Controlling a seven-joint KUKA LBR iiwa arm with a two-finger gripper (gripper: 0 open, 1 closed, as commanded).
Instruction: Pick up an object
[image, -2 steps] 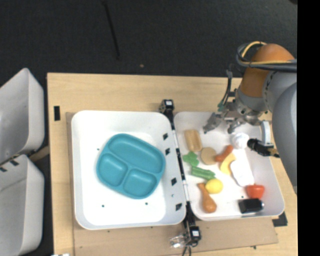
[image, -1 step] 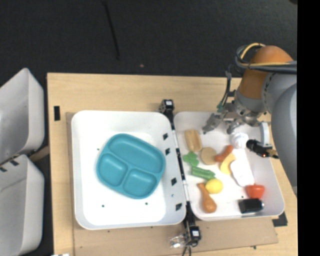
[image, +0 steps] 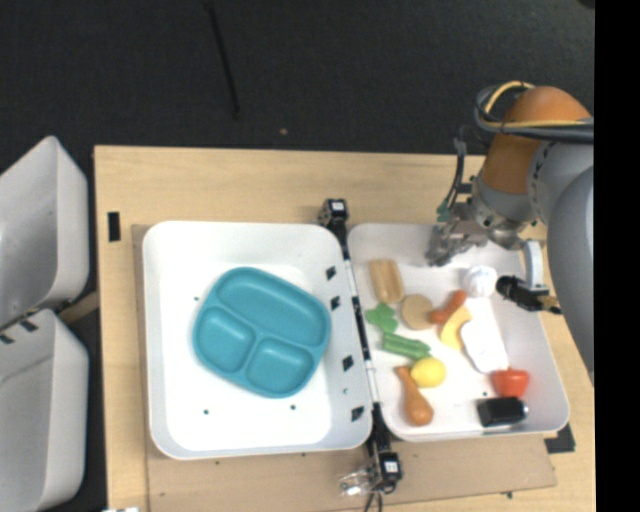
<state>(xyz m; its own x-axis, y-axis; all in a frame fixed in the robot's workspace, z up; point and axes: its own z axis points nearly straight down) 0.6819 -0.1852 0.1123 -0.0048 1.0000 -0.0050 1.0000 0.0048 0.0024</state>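
Camera view: tool hangs over the far edge of the right bin; finger spacing cannot be read at this size, and nothing is visibly held. Toy food is clustered below and left of it. Nearest candidate is the tan bread-like piece, long axis running roughly near-to-far, just left and toward the camera from the tool. Teal divided plate sits alone in the left bin.

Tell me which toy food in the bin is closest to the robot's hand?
The tan bread roll. It lies at the bin's upper left, nearest the gripper; the lemon and drumstick sit much lower.
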